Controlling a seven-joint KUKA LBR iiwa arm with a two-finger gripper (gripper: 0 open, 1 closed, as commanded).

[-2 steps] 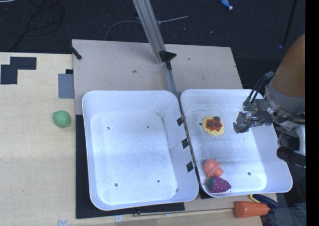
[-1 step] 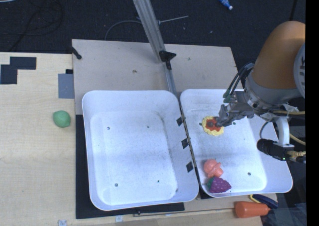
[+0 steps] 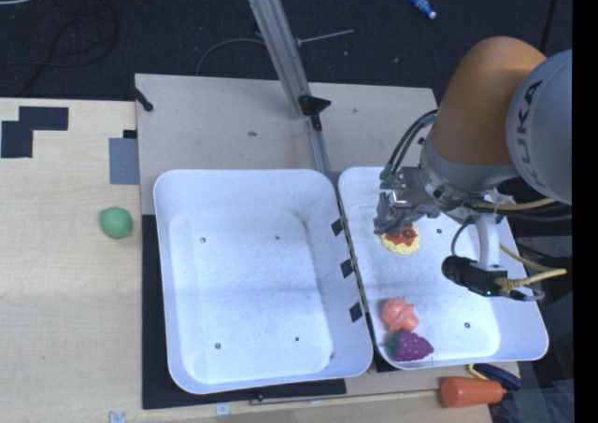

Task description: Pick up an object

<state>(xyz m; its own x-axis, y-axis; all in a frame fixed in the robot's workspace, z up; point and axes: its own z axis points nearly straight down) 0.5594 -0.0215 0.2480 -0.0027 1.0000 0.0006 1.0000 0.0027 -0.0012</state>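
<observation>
In the right bin, my gripper hangs low over a small yellow and red toy, right at its upper edge. The arm's wrist covers the fingers from above. Nearer the front of the same bin lie a pink toy and a purple bunch of grapes, touching each other.
The left bin sits beside the right one, with black clips along the shared wall. A green ball rests on the wooden bench at the left. An orange carrot-like toy lies outside the right bin's front edge. A metal rail slants in from the top.
</observation>
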